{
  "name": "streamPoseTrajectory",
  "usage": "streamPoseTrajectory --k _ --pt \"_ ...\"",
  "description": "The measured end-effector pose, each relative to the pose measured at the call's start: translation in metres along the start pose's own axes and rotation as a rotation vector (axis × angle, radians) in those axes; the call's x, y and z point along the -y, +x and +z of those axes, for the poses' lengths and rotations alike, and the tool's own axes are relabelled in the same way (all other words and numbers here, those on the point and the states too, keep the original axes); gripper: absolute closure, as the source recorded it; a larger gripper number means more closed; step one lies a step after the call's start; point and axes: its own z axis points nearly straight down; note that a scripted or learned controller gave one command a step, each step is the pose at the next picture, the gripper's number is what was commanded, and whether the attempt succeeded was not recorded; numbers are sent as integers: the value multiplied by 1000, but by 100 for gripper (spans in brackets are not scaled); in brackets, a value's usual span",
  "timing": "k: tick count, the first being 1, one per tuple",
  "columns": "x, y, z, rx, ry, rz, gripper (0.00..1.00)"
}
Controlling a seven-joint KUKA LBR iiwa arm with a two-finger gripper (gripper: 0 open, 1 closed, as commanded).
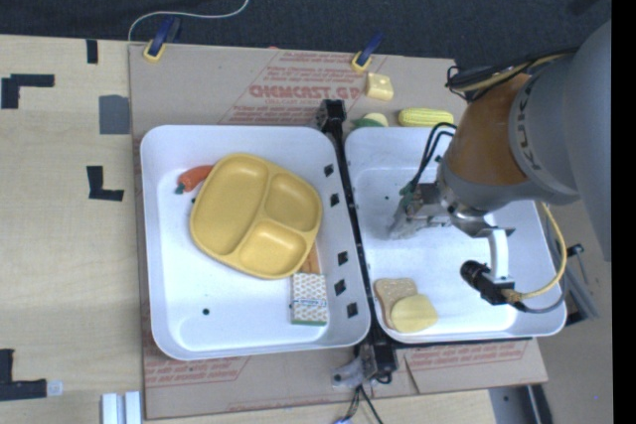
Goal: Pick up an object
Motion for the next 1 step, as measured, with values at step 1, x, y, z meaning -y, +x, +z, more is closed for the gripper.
streamPoseTrajectory --k 1 --pt "1 0 1 0 2 1 0"
